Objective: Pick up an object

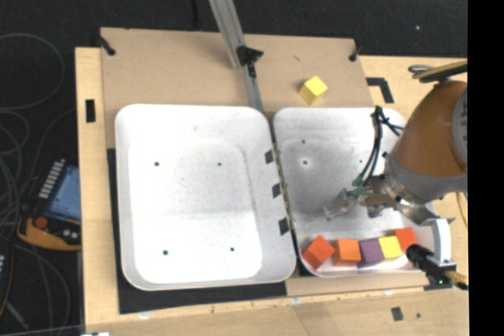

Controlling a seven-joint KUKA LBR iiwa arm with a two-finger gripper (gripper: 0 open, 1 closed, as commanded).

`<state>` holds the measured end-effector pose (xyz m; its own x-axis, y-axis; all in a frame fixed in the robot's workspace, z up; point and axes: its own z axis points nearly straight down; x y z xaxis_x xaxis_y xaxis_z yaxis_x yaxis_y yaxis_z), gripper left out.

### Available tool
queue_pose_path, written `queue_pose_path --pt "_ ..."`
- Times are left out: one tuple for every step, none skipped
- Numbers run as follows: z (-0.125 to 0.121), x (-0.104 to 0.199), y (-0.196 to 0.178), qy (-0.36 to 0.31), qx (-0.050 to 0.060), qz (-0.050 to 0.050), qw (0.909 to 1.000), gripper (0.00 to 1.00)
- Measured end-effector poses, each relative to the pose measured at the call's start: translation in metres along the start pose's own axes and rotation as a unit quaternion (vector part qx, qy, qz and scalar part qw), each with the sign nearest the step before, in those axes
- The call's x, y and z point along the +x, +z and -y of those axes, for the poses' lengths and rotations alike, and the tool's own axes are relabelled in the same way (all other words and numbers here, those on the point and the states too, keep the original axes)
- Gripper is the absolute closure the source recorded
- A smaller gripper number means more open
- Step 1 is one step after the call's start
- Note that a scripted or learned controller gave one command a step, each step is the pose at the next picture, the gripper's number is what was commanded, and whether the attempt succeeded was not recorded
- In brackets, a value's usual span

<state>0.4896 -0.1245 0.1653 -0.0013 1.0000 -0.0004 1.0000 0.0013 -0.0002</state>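
A dark floor surrounds a light wooden tabletop, with black cables looping over the floor at the left, where a handheld control unit with a blue screen lies beside the tabletop edge. A sheet of brown board covers the back part of the tabletop, and a grey metal rail slants down across it from the top toward the gap between the bins. Two shallow white bins sit side by side: the left bin and the right bin, which touch along a row of dark clips. The grey arm with its orange band reaches in from the right over the right bin, and its pincer hangs low above the bin floor; whether it is apart or together cannot be told. Along the near wall of the right bin lies a row of blocks: a red-orange block, an orange block, a purple block, a yellow block and another orange block, each touching or just beside its neighbour. A lone yellow cube rests on the brown board behind the right bin.
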Motion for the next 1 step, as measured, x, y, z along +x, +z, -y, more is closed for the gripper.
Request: queue_pose_path --pt "-0.0017 -0.0016 -0.011 0.004 -0.003 0.001 1.0 1.0"
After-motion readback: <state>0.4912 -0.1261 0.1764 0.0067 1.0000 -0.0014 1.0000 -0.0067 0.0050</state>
